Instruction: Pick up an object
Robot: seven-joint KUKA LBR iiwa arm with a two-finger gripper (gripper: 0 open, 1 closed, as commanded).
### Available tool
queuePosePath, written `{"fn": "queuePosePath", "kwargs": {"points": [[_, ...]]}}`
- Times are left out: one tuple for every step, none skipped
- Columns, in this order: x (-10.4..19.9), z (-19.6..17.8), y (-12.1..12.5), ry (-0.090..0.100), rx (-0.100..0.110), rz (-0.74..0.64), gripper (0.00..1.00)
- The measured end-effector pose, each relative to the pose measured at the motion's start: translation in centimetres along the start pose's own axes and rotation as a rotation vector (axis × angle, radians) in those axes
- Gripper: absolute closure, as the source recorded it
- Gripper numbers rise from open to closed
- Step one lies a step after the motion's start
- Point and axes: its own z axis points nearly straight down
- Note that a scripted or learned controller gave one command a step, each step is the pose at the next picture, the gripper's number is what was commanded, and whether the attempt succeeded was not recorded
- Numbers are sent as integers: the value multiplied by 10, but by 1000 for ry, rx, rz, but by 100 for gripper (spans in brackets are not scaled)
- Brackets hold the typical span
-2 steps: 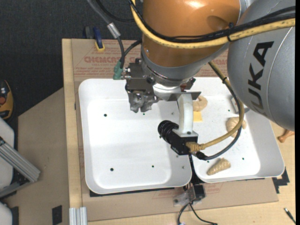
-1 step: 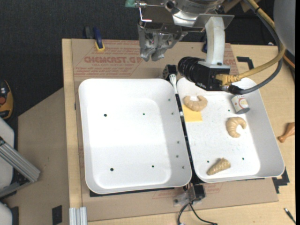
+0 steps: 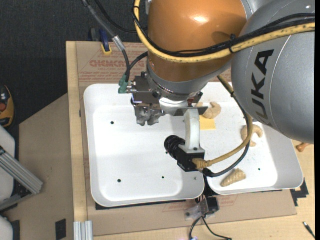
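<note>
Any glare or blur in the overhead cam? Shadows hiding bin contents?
Camera view: bright specular highlight on the glossy orange band of the arm; the near grey arm link looks soft, out of focus; soft shadow under the end effector on the shallow white left bin; the tan croissant-shaped piece stays clearly lit.

one fixed cam above the bench, looking down at a slant on two shallow white plastic bins [image 3: 100, 149] side by side. grey kuka arm w/ orange band [image 3: 200, 34] looms close under the lens, entering from the right.

Glossy orange band [image 3: 192, 14] (mirror-smooth), 2 smooth white plastic-looking bins [image 3: 100, 149], matt cardboard [image 3: 80, 184].
</note>
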Motion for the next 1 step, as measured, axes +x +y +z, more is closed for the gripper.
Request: {"fn": "queuePosePath", "kwargs": {"points": [[-1, -146, 54, 15, -37, 1, 100]]}}
